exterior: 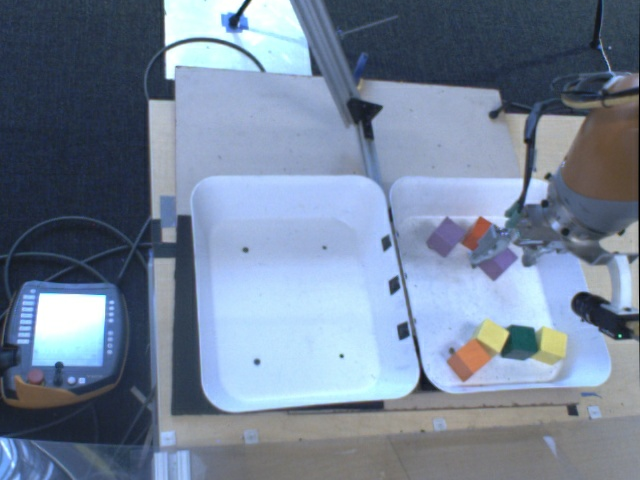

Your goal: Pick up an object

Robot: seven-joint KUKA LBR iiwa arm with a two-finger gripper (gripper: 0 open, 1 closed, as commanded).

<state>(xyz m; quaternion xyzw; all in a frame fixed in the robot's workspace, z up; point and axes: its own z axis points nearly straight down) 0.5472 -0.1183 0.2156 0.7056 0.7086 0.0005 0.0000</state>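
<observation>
The right bin (580, 373) holds several small blocks. A purple block (446, 236) and an orange block (477, 231) lie at its upper middle. A second purple block (501, 264) sits just right of them, directly under my gripper (493, 249), which reaches in from the right and partly covers it. Whether that block is gripped is hidden by the gripper body. Along the bin's front lie a yellow block (491, 335), a green block (519, 341), another yellow block (551, 344) and an orange block (468, 359).
The left bin (215, 368) stands beside the right one, with a shared rim between them. A slanted metal pole (330, 48) rises behind the bins. A teach pendant (62, 343) lies off the bench at the left.
</observation>
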